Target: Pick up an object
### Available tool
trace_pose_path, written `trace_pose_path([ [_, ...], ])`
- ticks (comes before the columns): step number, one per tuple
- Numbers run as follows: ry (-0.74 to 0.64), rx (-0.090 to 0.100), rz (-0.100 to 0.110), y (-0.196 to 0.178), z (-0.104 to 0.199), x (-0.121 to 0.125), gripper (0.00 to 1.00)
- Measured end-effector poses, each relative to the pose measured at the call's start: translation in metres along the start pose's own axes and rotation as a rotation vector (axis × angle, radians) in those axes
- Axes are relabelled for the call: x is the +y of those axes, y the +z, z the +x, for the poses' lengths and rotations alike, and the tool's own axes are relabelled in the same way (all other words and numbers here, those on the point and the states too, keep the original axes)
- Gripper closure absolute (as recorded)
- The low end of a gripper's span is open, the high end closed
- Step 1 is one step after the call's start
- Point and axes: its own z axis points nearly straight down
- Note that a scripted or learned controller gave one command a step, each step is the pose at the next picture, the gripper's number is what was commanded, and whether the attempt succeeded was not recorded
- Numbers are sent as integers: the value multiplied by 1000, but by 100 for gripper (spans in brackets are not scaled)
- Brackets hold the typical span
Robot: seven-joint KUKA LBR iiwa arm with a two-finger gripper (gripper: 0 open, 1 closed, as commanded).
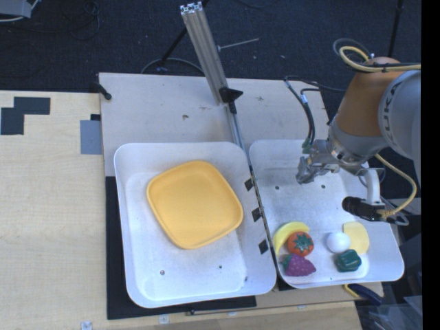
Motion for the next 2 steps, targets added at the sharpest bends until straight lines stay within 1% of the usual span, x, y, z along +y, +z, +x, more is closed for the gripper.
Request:
trace_pose_path([
  [2, -1, 0, -4, -83, 2, 3, 100],
])
